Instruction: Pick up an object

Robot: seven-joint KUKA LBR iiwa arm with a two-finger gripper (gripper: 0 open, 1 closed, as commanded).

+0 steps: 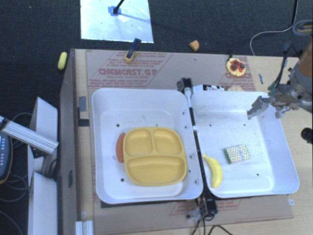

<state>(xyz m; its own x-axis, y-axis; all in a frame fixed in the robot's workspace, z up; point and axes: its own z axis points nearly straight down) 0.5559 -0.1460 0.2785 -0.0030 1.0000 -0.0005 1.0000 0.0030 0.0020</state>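
The gripper [264,106] hangs over the back of the right bin [283,146], I cannot tell its state, and the nearest thing, a spotted block [237,153], lies lower and left of it, with the banana [213,170] further left.

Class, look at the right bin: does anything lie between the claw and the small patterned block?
Nothing visible does. The claw hangs over the right bin's far edge; bare floor separates it from the block. The banana lies beyond.
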